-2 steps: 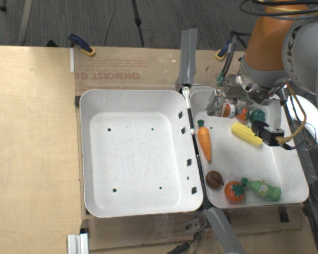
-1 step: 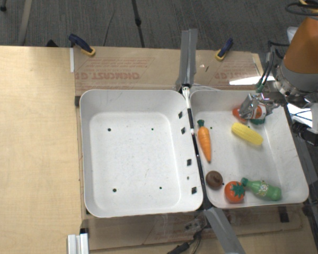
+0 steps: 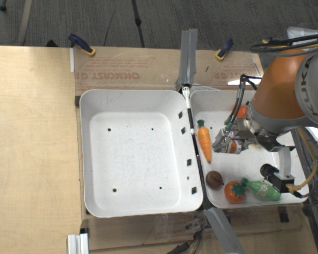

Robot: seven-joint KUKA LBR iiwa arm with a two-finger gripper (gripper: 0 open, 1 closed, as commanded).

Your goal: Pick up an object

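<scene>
Right bin point(image 3: 222, 106): carrot point(image 3: 203, 142) along its left wall; brown ball point(image 3: 214, 179), tomato point(image 3: 235, 191) and green bottle point(image 3: 263, 189) along the near edge. Left bin point(image 3: 95, 142) beside it. Arm point(image 3: 283, 89) reaches from the right; gripper point(image 3: 228, 142) low, just beside the carrot, grip state unreadable.

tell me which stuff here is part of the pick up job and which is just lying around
Part of the job:
- gripper, low in the right bin
- carrot
- brown round object
- tomato
- green bottle

Just lying about:
- left bin
- two clamps at the cardboard's back edge
</scene>
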